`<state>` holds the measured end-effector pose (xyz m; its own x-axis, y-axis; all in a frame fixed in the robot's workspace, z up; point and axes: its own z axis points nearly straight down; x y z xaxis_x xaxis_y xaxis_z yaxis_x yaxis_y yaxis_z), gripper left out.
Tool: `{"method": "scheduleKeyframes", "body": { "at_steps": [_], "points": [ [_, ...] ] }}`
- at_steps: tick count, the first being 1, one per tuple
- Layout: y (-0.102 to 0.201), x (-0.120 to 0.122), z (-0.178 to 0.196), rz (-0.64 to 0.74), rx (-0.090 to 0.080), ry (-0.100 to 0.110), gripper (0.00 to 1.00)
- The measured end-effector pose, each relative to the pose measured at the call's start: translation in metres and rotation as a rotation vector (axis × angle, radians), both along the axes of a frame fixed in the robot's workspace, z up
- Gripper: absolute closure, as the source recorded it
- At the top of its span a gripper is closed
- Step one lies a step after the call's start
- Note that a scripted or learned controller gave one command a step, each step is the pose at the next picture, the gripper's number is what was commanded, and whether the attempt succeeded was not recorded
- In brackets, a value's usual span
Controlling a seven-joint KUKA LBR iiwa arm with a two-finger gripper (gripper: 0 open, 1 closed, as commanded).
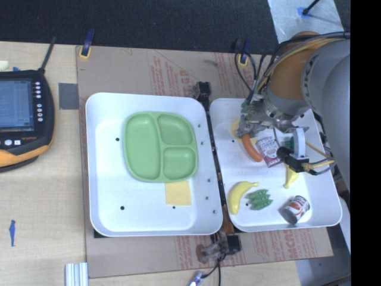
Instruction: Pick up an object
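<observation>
Flanking a cardboard-covered bench (149,70), two white bins (101,159), dark floor (149,5).

1. Cardboard sheet (172,73) under the bins: faint red printing in slanted rows, too faint to read.
2. Small packet (269,149) in the right bin: red and white label, print too small to read.
3. Can (296,208) in the right bin: red and white label, lettering not legible.
4. Handheld controller (21,117) at left: lit screen, contents too blurred to read.
</observation>
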<state>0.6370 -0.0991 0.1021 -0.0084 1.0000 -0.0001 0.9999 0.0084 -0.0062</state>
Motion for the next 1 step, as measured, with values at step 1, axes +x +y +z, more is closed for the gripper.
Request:
{"method": "scheduleKeyframes", "body": {
  "at_steps": [1],
  "points": [
    [0.0798, -0.0445, 0.0903, -0.003, 0.001, -0.003, 1.0]
  ]
}}
